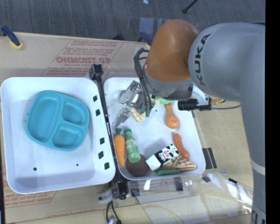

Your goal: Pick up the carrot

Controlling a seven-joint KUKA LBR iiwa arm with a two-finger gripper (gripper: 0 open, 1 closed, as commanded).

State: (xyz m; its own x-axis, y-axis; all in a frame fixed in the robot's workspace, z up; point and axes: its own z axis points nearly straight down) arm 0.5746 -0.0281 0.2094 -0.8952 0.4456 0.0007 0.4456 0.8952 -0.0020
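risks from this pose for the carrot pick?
1. The carrot lies along the right bin's left wall, leaving little finger room on that side.
2. The green bottle sits right beside the carrot; the end effector could bump or grab it instead.

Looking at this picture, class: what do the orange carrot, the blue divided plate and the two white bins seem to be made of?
The orange carrot looks like moulded plastic toy food: even colour, smooth skin. The blue divided plate seems matte plastic, with soft moulded ridges between compartments. The two white bins look like thin, slightly glossy plastic with rounded rims, though painted metal cannot be ruled out.
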